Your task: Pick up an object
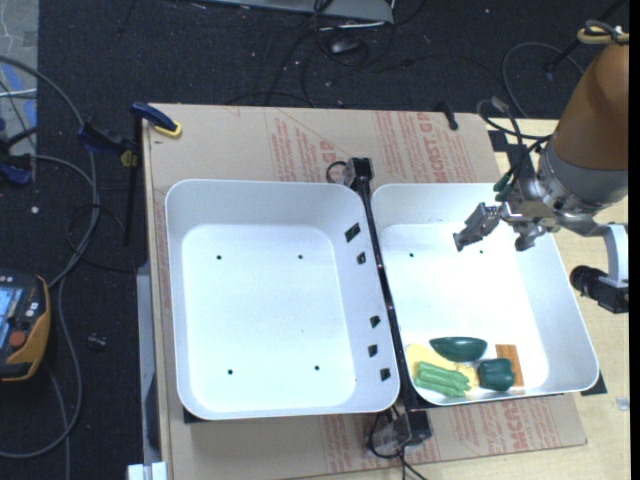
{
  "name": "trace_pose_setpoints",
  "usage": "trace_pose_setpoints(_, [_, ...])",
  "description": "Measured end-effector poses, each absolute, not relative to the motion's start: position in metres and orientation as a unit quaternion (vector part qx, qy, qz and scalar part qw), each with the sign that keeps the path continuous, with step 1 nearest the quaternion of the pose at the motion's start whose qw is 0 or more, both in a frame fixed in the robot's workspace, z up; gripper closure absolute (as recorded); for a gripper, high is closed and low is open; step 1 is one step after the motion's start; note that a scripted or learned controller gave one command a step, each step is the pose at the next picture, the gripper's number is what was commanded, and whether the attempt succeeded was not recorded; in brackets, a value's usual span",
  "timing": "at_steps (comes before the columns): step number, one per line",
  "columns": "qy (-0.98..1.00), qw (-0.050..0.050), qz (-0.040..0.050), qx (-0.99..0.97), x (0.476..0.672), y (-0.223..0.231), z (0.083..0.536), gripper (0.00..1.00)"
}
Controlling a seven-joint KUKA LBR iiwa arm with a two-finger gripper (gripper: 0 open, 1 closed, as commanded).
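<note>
In the camera view, the end effector (497, 227) hangs over the far part of the right bin (560, 298), its two dark fingers spread apart with nothing between them. The objects lie well apart from it, clustered at the right bin's near edge: a dark green bowl-shaped piece (458, 347) on a yellow item (432, 352), a light green ridged piece (441, 378) just in front, a dark green chunk (495, 373) beside an orange block (510, 353). The left bin (200, 203) sits alongside on the bench (260, 138).
</note>
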State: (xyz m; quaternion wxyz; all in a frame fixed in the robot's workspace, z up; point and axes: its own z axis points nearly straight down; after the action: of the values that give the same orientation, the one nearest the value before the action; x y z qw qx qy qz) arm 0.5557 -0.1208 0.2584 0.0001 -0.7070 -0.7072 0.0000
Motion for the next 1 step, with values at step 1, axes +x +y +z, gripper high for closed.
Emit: trace_pose_setpoints(1, [-0.685, 0.002, 0.0013, -0.728, 0.5777, -0.1164, 0.2064, 0.00])
